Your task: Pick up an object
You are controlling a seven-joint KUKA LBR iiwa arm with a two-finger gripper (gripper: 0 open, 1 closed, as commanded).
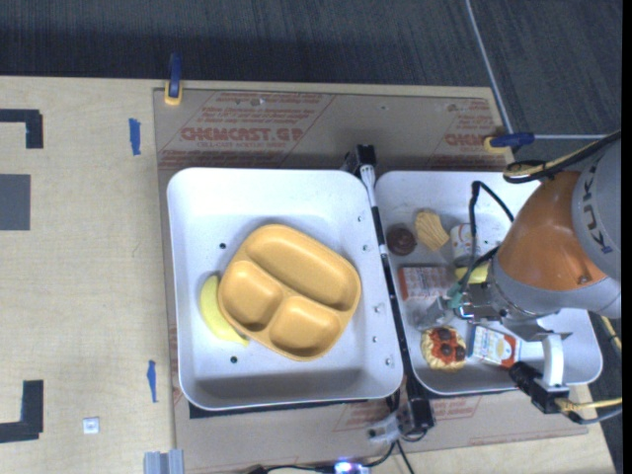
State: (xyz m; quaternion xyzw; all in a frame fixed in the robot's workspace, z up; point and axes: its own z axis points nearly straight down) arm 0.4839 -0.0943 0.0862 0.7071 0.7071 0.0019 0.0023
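1. Two shallow white bins side by side on a cardboard-covered bench: left bin (188,294) and right bin (583,363).
2. In the left bin, a big mustard-yellow plastic tray with three compartments (286,289), lying tilted, with a yellow banana-shaped thing (212,309) tucked under its left edge.
3. In the right bin, a clutter of small stuff: brown round disc (400,238) and ridged pale-yellow piece (431,229) at the far side, flat red-and-white printed packet (423,282) in the middle, orange-and-red toy food item (443,348) and small red-and-white carton (491,345) at the near side.
4. Grey arm with orange band (553,245) hanging over the right bin, gripper (464,299) low down near the packet, just far of the toy food and carton.
5. Can't tell how the jaws stand, too blurry and hidden under the wrist. Nothing visibly held.
6. Looks like the reach/descend step, pick not yet made. Probable target: packet or one of the near items.
7. Next move probably calls for settling squarely over one item, closing, then lifting straight up. Flat packet looks tricky to pinch.
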